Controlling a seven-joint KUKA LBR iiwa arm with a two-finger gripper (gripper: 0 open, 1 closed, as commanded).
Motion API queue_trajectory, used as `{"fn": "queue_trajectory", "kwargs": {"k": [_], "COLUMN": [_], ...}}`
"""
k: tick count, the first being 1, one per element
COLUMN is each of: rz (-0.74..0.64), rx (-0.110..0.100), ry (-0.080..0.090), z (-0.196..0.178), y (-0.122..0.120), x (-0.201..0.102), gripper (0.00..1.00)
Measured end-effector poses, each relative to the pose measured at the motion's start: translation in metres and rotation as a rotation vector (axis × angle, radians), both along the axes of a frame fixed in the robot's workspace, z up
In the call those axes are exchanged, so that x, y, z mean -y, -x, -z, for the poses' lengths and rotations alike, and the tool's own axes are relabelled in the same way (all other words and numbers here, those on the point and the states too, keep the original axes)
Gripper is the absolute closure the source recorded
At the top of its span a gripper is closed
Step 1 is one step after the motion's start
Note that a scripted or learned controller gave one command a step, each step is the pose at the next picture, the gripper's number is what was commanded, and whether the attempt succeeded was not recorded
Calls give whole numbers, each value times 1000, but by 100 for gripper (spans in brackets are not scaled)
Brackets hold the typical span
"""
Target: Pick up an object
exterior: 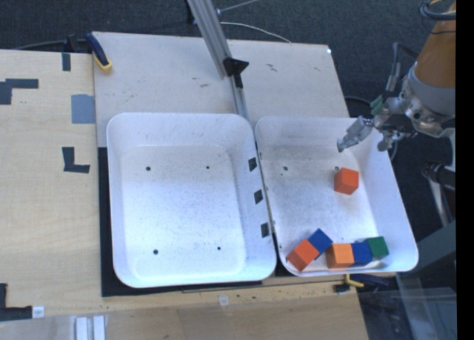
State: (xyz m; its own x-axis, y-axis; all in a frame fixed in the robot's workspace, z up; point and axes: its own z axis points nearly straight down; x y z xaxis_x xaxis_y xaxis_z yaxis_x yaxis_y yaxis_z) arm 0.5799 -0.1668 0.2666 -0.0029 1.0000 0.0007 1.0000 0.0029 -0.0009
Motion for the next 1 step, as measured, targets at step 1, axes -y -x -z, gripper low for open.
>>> {"fn": "queue_trajectory", "kwargs": {"k": [1], "rz": [4], "rx": [-9], "ry": [0], "z": [132], "y": [25], "x": [38], "gripper": [0]}}
